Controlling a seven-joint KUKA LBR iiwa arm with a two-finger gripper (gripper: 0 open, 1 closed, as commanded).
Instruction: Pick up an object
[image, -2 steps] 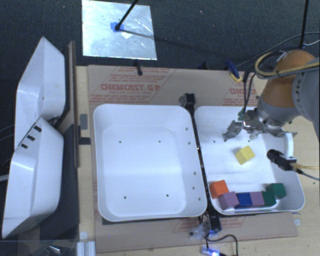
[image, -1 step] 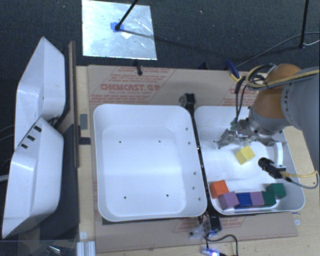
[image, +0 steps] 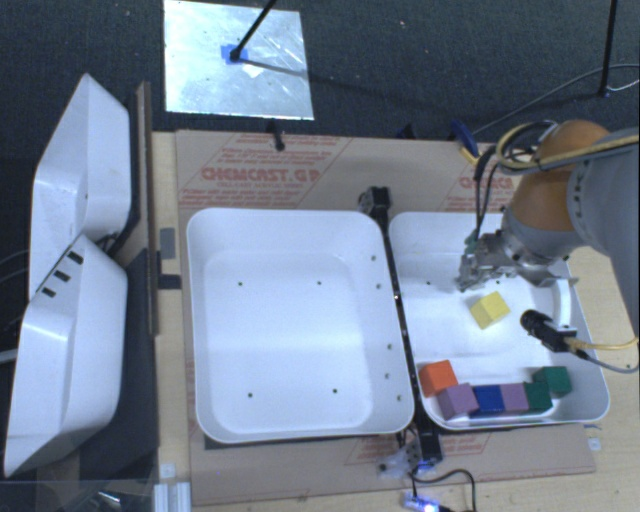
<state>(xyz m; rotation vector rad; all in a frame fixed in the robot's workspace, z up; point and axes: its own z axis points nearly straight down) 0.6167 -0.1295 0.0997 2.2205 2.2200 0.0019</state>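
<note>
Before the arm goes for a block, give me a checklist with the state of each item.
1. Blocks within reach in the right bin: ok. A yellow block lies alone mid-bin; orange, purple, blue and green blocks sit along the near wall.
2. Gripper over the right bin: ok, just up and left of the yellow block.
3. Gripper centred on the yellow block: not ok, it is offset.
4. Room around the yellow block: ok, it touches no other block.
5. Finger opening: cannot tell.
6. Cable clear of the blocks: cannot tell, it runs close to the green block.
</note>
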